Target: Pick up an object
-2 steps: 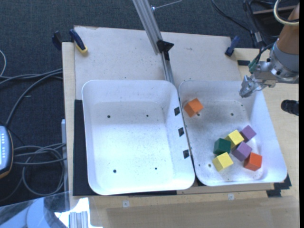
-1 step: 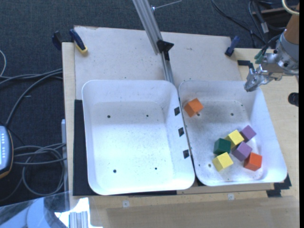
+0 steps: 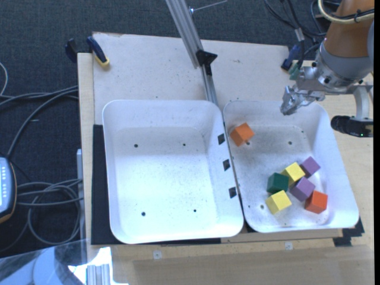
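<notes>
In the right bin (image 3: 332,159) lie several small cubes. An orange cube (image 3: 241,133) sits alone near the bin's far left corner. A cluster rests at the near right: a green cube (image 3: 277,182), two yellow cubes (image 3: 294,171) (image 3: 278,201), two purple cubes (image 3: 310,165) (image 3: 303,188) and an orange-red cube (image 3: 316,201). My gripper (image 3: 290,105) hangs over the far rim of the right bin, up and to the right of the orange cube. Nothing shows between its fingertips.
The left bin (image 3: 119,177) stands beside the right one. A slanted metal post (image 3: 185,24) rises from the bench behind the bins. A blue-and-yellow clamp (image 3: 98,51) grips the bench's far left corner. Cables run behind the arm.
</notes>
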Available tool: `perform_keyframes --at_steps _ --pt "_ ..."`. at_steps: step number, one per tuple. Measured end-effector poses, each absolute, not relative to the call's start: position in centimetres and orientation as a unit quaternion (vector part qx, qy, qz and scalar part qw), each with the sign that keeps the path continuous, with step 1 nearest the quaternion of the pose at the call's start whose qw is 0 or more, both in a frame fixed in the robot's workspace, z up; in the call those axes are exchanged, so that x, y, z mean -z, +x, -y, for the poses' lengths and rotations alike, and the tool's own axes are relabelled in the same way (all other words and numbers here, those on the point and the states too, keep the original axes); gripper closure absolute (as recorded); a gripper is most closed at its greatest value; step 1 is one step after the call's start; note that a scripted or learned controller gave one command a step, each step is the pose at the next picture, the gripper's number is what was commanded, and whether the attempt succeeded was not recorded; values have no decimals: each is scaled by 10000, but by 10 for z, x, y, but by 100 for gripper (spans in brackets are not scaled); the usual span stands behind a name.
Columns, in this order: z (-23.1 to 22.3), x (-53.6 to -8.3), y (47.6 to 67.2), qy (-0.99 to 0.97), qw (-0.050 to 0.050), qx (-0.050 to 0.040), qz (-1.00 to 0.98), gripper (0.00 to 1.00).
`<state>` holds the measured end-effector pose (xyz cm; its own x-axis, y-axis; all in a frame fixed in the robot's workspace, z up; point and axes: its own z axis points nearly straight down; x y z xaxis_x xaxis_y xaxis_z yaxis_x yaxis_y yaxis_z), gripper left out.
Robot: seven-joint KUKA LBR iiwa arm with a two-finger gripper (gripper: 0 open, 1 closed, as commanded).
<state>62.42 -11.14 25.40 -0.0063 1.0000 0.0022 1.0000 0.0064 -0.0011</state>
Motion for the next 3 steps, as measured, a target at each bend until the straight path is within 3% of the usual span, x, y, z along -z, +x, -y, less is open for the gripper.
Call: perform_keyframes --at_steps 1,3 --pt "52 -250 628 -7046 13 5 7096 100" --pt "-71 -250 656 -7046 -5 18 7096 100"
